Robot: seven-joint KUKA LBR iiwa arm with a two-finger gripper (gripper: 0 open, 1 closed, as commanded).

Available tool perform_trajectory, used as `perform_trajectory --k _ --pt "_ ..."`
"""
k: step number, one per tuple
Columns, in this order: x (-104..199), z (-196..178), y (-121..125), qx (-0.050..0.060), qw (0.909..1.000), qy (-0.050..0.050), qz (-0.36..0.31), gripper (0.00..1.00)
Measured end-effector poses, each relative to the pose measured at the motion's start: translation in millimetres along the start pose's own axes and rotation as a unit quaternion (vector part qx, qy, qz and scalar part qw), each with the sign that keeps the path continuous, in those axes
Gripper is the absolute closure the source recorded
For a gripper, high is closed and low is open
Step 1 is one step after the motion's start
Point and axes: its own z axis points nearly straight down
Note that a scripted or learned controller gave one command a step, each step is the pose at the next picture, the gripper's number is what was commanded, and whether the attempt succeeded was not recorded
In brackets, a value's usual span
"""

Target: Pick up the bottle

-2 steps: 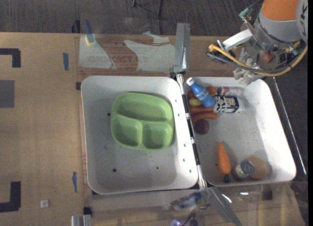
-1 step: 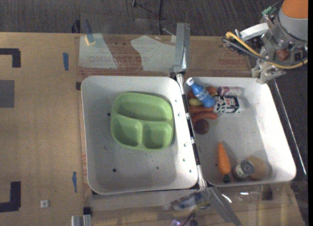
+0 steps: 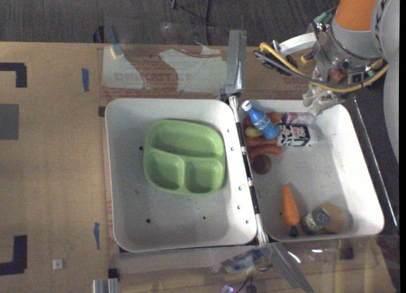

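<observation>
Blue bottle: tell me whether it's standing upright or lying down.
Lying down. The blue plastic bottle with a white cap rests on its side at the right white bin's upper-left corner, cap toward the divider.

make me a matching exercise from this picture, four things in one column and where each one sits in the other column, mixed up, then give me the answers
Things:
1. bottle
2. green tray
3. carrot
4. milk carton

Places:
A. middle of the left bin
B. near part of the right bin, next to a small jar
C. far left corner of the right bin, against the divider
D. far part of the right bin, just right of the blue-capped item, below the claw

Pairs: 1-C, 2-A, 3-B, 4-D
</observation>
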Motion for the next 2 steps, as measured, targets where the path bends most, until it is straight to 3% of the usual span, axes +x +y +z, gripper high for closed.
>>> perform_trajectory --k 1,2 --pt "-30 -3 33 0.001 0.9999 -0.002 0.012 1.0" --pt "9 0 -20 -0.001 1.0 0.001 -0.002 1.0"
